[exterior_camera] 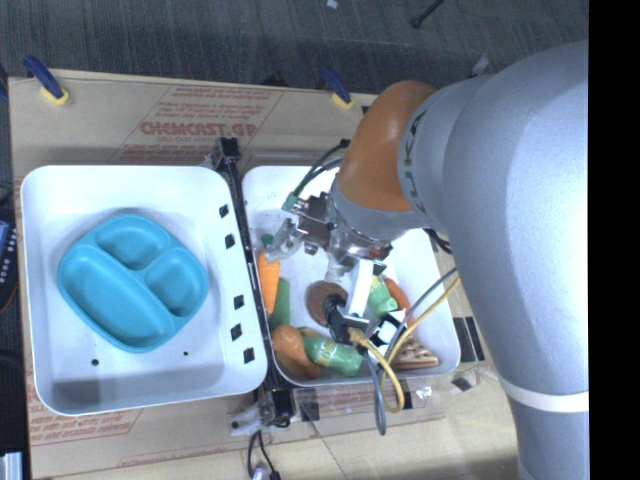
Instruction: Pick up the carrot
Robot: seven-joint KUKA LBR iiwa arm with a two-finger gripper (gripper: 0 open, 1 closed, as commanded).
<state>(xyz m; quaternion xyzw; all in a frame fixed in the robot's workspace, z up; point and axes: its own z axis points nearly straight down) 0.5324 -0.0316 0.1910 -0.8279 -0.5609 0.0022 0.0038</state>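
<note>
Where the cardboard sheet (130, 118) shows beyond the bins, red print reads "CHEMCAST GP" — the smaller lines around it are too fine to read. Two blue clamps (45, 80) grip its far edge, one well off to the claw's left and one just above it in the view.

There are two white bins. The left bin (40, 268) holds a single blue plate (130, 280) with three compartments, well apart from the claw (290, 230). The right bin (262, 183) lies under the claw. The grey arm (500, 198) with its orange band covers much of that bin. Whether the claw is apart or together cannot be told from this angle.

One carrot (268, 276) is there, just below and to the left of the claw in the view. As far as can be seen, it is not clamped in it. It is bright orange and slim, lying lengthwise along the right bin's left wall. A green piece (281, 305) rests against its right side.

Further below the claw sit four other things:
- one round brown thing (320, 296)
- one orange-brown lump (290, 344)
- one green toy (336, 357)
- one slatted wooden piece (420, 354) — lower right of the claw, in the bin's near corner
</note>
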